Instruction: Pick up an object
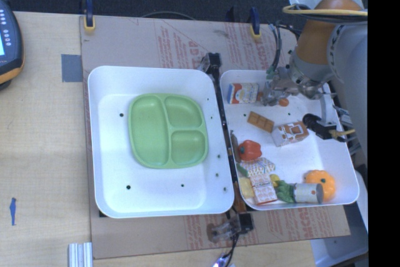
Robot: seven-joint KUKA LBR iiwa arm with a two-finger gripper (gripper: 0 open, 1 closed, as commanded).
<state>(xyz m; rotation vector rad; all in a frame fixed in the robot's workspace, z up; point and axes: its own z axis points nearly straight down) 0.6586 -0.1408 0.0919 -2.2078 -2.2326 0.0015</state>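
the left white bin (100, 134) holds a green divided plate (167, 130), lying flat near its middle; both bins sit on a sheet of brown cardboard (175, 40) printed with red lettering, which lies on the wooden table (37, 153); two blue clamps (89, 12) grip the cardboard's far edge; a grey tape patch (71, 67) sits on the table left of the cardboard; a yellow-edged handheld pendant (9, 40) rests at the table's far left; a small blue mark (12, 210) shows near the table's left front.

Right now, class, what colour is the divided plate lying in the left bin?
Light green: the divided plate shows plainly in the camera view, against the white left bin.
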